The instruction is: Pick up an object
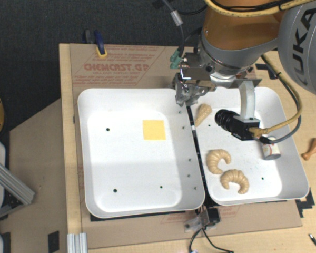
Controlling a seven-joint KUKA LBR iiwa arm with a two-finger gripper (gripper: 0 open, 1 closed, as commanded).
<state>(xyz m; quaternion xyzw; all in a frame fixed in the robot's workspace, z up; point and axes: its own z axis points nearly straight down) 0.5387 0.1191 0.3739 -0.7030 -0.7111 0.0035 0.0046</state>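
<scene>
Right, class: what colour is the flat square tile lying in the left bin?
Yellow; the flat square tile shows best in the camera view.

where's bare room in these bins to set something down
The left bin is nearly all bare: open floor on every side of the yellow square. The right bin is crowded, with the far croissant, middle croissant and near croissant. The gripper hangs by the divide.

arm (242,20) cropped at top, right bin (287,162) far rim hidden
</scene>
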